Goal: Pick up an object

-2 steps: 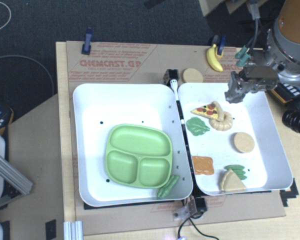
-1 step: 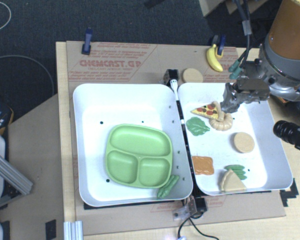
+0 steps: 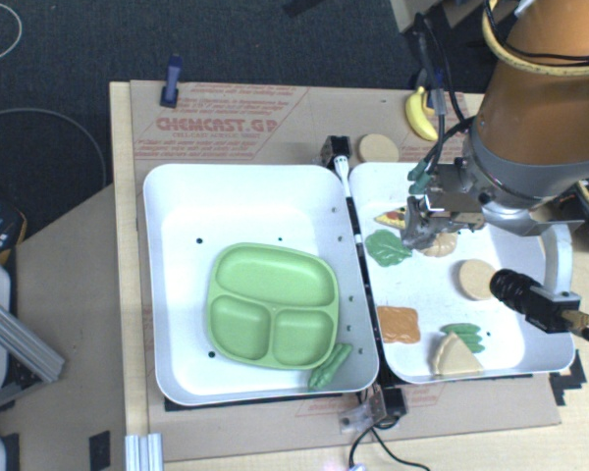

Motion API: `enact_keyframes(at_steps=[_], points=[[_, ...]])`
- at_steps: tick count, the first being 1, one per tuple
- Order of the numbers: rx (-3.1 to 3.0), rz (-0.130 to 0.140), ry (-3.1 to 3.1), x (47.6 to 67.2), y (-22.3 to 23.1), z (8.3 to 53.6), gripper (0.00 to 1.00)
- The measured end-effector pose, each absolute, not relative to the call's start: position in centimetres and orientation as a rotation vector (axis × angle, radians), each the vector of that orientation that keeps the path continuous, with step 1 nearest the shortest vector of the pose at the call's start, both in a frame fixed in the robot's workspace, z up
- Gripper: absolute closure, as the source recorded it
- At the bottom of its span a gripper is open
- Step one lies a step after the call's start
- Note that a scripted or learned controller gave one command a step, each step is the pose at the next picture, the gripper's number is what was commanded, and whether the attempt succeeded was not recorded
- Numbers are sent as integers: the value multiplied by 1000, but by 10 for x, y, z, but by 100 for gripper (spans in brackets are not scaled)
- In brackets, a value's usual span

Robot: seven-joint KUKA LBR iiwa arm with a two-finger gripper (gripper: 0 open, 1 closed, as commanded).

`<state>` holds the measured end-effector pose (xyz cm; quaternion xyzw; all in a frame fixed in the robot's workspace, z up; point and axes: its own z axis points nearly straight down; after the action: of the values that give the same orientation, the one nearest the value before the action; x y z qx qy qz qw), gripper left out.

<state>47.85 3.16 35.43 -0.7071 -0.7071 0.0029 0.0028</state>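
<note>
Camera view: gripper [image 3: 419, 232] sits low in the right bin [image 3: 530, 356], directly beside the green leaf [image 3: 387, 249]; finger state cannot be determined.

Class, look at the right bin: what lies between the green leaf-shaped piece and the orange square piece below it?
In the camera view, only bare white bin floor separates the green leaf from the orange square.

Dark blue-grey carpet floor [image 3: 177, 18]; tan cardboard-topped bench [image 3: 226, 126]; thin white cable [image 3: 5, 27] looped on carpet, upper left.
</note>
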Motion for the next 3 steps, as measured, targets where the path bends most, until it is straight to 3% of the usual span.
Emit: enact_keyframes(at_steps=[1, 2, 3], points=[[-2215, -6, -2229, 479, 86, 378, 100], [-2237, -16, -2221, 480, 22, 475, 100], [-2216, 10, -2220, 479, 47, 394, 100]])
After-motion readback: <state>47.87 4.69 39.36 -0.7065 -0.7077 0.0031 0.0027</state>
